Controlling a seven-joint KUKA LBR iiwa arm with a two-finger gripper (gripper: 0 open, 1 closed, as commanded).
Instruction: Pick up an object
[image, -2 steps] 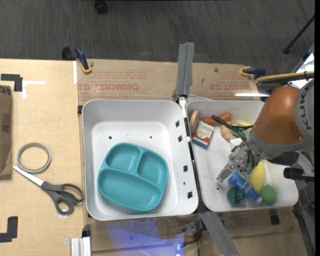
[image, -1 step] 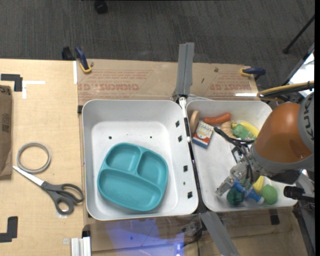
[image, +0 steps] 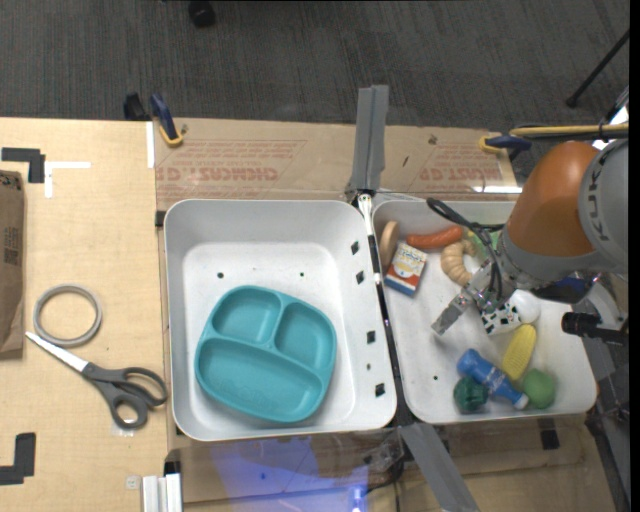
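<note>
Orange-banded arm (image: 560, 200) looms at right, its gripper (image: 462, 305) low in the right bin (image: 420, 395); whether anything is pinched, I cannot tell. Toys cluster lower right; best descend squarely over the corn (image: 518, 350).

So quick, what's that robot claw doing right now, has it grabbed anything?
Gripper: low over the floor of the right bin; nothing seen between its fingers. Open or shut cannot be told.
</note>
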